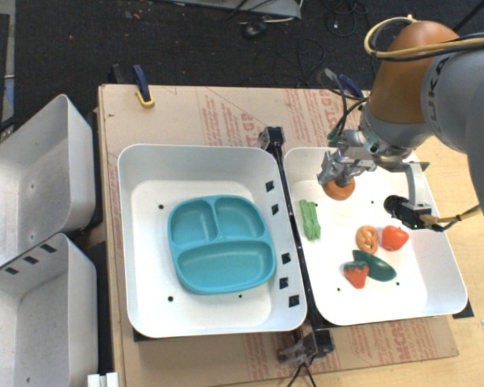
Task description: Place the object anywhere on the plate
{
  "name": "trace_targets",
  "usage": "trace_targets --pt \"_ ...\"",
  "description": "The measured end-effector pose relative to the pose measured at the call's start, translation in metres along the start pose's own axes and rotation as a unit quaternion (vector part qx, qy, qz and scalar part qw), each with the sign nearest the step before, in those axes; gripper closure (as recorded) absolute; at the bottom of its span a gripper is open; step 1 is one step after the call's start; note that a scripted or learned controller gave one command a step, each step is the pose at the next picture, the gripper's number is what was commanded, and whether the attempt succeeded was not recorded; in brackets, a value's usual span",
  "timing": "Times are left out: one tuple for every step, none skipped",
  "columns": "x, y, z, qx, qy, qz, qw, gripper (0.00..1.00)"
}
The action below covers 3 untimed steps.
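Transfer step, seen from above. The gripper hangs over the far-left part of the right bin, its jaws clamped on an orange object whose lower half shows below them, apparently lifted clear of the bin floor. To do the step well, carry the object leftward high enough to clear the rims between the bins, stop over the blue plate in the left bin, lower close to a compartment, then release. Left behind in the right bin: a green piece and a cluster of toy foods.
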<state>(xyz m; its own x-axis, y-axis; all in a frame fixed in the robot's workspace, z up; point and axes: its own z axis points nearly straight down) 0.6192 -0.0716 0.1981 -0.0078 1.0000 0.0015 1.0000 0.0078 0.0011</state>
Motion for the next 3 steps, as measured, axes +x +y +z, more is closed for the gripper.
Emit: trace_targets --pt "0.051 -0.004 -0.010 0.000 0.000 0.000 1.0000 1.00" --pt "0.099 0.000 -0.013 0.000 0.000 0.000 1.0000 1.00" --pt "0.145 0.009 -0.018 0.000 0.000 0.001 1.0000 1.00"
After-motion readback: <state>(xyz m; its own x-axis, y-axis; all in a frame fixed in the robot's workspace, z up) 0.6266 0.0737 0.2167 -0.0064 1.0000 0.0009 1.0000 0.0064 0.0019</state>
